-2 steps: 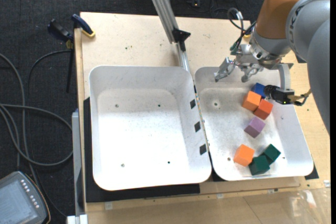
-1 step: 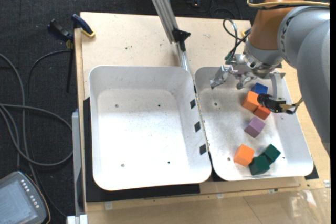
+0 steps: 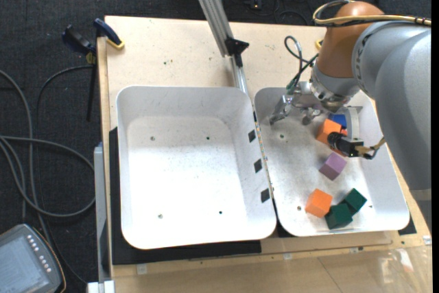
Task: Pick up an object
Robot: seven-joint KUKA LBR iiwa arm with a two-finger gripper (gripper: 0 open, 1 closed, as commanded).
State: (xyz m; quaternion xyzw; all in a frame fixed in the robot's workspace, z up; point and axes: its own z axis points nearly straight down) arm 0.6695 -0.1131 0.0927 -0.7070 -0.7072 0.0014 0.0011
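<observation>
Item: worktop [image 3: 171, 51] with two white bins, arm at work in the right one

Largest first: the arm [image 3: 384, 58] reaches in from the right and bends down over the right bin [image 3: 288, 168], seemingly to bring its claw [image 3: 291, 108] within reach of the loose blocks there; the claw hangs low near the bin's far left corner, and whether it is spread or pressed together cannot be told, with nothing visible in it. The left bin [image 3: 185, 161] lies beside it, their rims touching. The right bin holds the candidates for picking: an orange and blue block [image 3: 333, 130] just beside the wrist, a purple block [image 3: 334, 166] nearer the middle, and at the near edge an orange block [image 3: 319, 203] touching two dark green blocks [image 3: 346, 208]
</observation>
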